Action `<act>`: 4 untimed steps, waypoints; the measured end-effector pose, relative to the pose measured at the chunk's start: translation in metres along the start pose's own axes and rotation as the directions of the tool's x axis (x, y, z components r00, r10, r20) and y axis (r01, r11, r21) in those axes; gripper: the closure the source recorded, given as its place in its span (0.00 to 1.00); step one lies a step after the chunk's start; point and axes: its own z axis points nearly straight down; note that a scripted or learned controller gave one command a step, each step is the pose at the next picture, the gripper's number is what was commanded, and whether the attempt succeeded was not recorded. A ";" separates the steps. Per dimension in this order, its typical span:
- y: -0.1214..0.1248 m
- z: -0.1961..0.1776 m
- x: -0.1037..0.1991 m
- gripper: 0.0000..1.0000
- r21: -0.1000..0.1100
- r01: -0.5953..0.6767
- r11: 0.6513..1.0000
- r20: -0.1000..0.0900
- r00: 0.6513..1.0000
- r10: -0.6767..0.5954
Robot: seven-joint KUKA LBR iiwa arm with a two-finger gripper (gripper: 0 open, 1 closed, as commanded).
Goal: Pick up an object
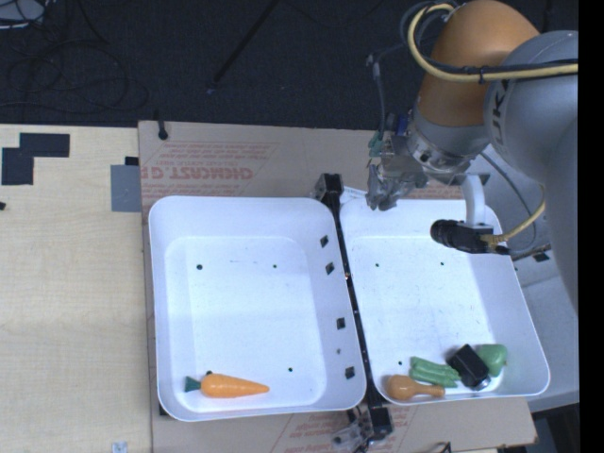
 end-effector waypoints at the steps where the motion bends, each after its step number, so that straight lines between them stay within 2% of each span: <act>1: 0.000 -0.043 0.020 1.00 0.000 -0.002 1.000 0.001 1.000 0.002; 2: 0.000 -0.053 0.127 1.00 0.002 0.005 1.000 -0.001 1.000 -0.005; 3: 0.000 -0.065 0.074 1.00 0.003 -0.008 1.000 0.004 1.000 0.008; 4: -0.001 -0.050 0.004 1.00 0.006 -0.012 1.000 0.004 1.000 0.012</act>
